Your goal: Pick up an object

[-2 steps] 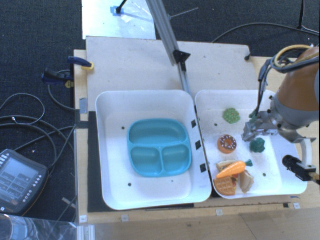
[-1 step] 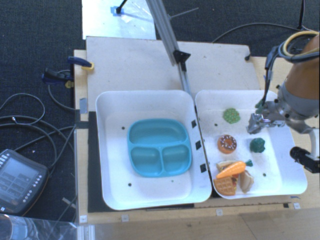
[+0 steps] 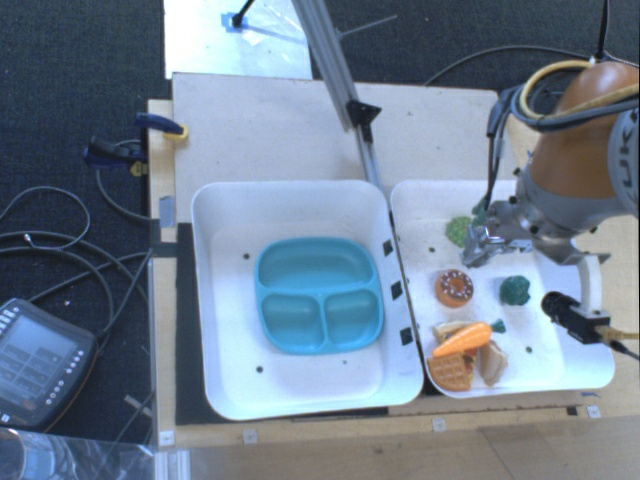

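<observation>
Overhead slanted view of a pale tabletop (image 3: 270, 128) bearing two shallow white bins side by side. The left white bin (image 3: 225, 368) holds a teal three-compartment plastic plate (image 3: 319, 294) near its centre. The right white bin (image 3: 590, 363) holds the candidate objects: a round toy doughnut with brown icing and sprinkles (image 3: 454, 288) near the bin's middle; a dark green broccoli-like floret (image 3: 515, 289) to its right; a light green leafy piece (image 3: 459, 230) toward the bin's far edge; and, at the near edge, an orange toy carrot (image 3: 463, 340) lying across a waffle-patterned piece (image 3: 451, 371) and a beige bread-like piece (image 3: 491, 362), all touching. The grey arm with orange band (image 3: 580, 138) reaches in from the right; its metallic gripper (image 3: 482, 242) sits low over the right bin, just beside the light green piece and above the doughnut. Whether the fingers are apart or together cannot be told; no object is visibly between them.
</observation>
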Tool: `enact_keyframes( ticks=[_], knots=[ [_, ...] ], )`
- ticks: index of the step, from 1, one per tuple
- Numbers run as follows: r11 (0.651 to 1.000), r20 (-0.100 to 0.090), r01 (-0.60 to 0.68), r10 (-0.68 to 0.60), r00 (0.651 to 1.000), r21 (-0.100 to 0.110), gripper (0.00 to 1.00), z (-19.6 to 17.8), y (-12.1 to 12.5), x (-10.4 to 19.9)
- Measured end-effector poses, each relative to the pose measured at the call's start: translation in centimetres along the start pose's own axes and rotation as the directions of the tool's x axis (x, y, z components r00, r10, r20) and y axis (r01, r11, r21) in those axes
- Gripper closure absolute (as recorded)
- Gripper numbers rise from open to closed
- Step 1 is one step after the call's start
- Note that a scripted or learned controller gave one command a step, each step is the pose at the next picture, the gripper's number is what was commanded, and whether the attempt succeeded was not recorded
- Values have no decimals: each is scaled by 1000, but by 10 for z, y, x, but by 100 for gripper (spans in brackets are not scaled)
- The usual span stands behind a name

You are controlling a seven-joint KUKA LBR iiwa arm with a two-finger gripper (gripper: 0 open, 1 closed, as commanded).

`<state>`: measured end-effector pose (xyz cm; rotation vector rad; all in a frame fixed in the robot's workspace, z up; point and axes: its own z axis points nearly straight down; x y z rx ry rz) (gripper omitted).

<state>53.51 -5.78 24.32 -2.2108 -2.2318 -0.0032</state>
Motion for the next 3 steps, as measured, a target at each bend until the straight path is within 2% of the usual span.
enact_keyframes(
  ticks=[1, 2, 3],
  knots=[
    [1000, 1, 1, -1, 1000, -1, 100, 4, 18, 43],
    [1000, -1, 2, -2, 1000, 1, 100, 16, 25, 100],
    [1000, -2, 2, -2, 1000, -2, 100, 9, 45, 157]
  ],
)
